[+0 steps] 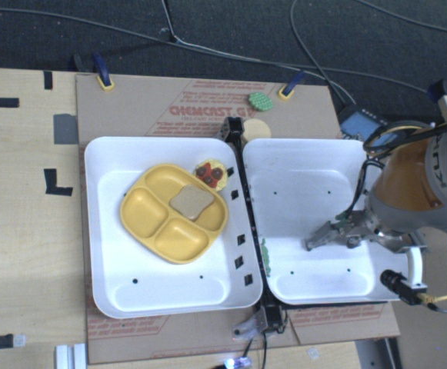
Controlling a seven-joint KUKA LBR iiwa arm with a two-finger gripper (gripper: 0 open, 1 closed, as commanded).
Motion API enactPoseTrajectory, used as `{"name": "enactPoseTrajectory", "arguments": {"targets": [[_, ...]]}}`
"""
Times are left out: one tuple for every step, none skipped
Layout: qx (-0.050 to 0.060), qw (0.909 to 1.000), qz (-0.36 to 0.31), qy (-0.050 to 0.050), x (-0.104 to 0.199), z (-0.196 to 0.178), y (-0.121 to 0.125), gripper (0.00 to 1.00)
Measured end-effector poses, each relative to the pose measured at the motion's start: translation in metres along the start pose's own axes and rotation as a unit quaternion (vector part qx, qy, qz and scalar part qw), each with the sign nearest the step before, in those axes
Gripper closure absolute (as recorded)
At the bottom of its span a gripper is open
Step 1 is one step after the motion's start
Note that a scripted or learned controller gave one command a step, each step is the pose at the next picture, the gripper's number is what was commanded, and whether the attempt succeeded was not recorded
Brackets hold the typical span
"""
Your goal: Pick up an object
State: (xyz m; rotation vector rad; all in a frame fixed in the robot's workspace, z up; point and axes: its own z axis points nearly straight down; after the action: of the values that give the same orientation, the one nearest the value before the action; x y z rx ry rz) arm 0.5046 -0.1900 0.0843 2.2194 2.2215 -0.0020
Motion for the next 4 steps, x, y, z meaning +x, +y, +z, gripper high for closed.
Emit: {"name": "enactPoseTrajectory", "arguments": {"targets": [[-0.002,1.0000,0.000,-0.001,-0.001,-0.012,0.001,1.00],[-0.002,1.0000,0.000,0.000,-0.008,-0.071,-0.003,1.00],[-0.003,1.0000,-0.001,0.000,-0.003,-0.133,-0.001,1.00],[-0.003,1.0000,0.000,0.000,-0.004,-0.186,0.001,1.00]]}}
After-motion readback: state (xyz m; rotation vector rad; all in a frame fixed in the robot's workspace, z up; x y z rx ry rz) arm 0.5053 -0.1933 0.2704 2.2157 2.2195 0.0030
